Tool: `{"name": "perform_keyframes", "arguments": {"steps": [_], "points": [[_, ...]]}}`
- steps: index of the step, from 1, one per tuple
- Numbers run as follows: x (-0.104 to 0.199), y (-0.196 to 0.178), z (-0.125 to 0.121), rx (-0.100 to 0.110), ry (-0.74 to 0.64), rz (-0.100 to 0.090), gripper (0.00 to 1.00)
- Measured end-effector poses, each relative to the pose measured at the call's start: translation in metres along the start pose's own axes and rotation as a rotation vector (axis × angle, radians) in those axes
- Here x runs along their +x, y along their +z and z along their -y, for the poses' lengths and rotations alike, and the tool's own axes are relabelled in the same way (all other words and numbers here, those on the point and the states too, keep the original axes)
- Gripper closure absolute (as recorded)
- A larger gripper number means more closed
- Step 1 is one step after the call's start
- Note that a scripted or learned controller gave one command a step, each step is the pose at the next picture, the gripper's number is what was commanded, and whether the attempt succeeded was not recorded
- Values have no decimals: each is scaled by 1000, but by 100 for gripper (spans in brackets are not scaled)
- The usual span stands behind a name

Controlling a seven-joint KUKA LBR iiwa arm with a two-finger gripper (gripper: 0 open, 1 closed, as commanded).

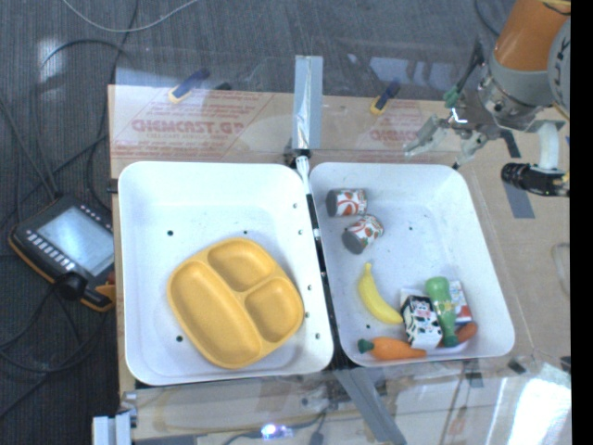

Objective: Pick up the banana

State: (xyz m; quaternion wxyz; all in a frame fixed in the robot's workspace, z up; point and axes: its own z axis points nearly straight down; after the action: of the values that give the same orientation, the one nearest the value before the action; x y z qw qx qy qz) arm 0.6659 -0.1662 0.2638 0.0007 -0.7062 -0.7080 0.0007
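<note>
Now, operator, your scene reads so:
Banana [377, 296]: yellow, gently curved, lying flat in the right bin [482, 239], its narrow tip toward the far rim.
Landmark: you can place everything else by the banana.
Cans: two small cans [355, 218] lie beyond it, apart from it.
Cluster: a cow-patterned carton [421, 320] sits just beside its near end, with a green bottle [444, 305] past that and a carrot [393, 348] nearer the front rim.
Open room: bare bin floor lies to its right and far right.
Pincer [445, 137]: you see it hanging past the bin's far rim, well apart from the banana, fingers spread and holding nothing.
Left bin [148, 211]: holds a yellow divided plate [235, 300].
</note>
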Motion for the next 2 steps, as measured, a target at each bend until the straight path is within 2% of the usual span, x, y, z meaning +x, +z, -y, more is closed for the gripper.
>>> {"name": "perform_keyframes", "arguments": {"steps": [1,2], "points": [[30,166,25,6,-11,1,0],[24,173,93,-4,76,2,0]]}}
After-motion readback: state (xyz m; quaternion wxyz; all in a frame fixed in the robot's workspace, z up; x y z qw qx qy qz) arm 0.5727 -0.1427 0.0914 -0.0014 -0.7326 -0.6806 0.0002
